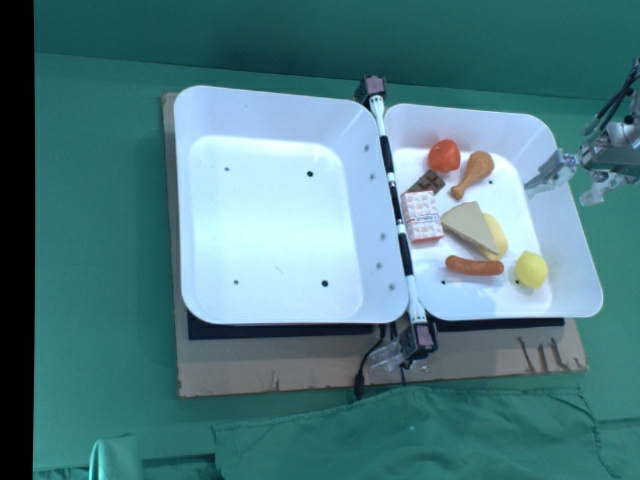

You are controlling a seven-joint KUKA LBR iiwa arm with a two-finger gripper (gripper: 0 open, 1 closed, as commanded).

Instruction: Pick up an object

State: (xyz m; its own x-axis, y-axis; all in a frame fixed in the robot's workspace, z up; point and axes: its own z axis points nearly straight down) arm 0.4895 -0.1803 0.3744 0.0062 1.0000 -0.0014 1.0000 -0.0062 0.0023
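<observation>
The shallow white plastic bin on the left (200,128) sits on a brown cardboard sheet (300,376) laid over the green cloth bench (100,268); its floor shows a few small dark dots. Along this bin's right rim runs a black-and-white striped bar (392,190) that separates it from the second shallow white bin (570,258), which touches it on that side. Just right of the bar, in the second bin, lies a small dark brown chocolate-like block (427,181), and directly below that a white-and-red printed carton (422,217). A little farther from the bar sits a round red toy tomato (444,155), with a tan toy chicken drumstick (474,172) tilted just beside it on the right. Below those, near the bin's middle, a beige wedge of toy cheese (468,226) lies touching a pale yellow rounded piece (497,235) on its right. Under the wedge lies an orange toy carrot or sausage (474,265), lying nearly level. Farthest from the bar among the objects, a yellow toy lemon (531,269) rests near the second bin's lower right corner. At the second bin's right rim, well apart from every toy, the grey two-finger gripper (550,173) hangs with its fingers spread and nothing between them, the arm's wrist (615,153) reaching off to the right.
</observation>
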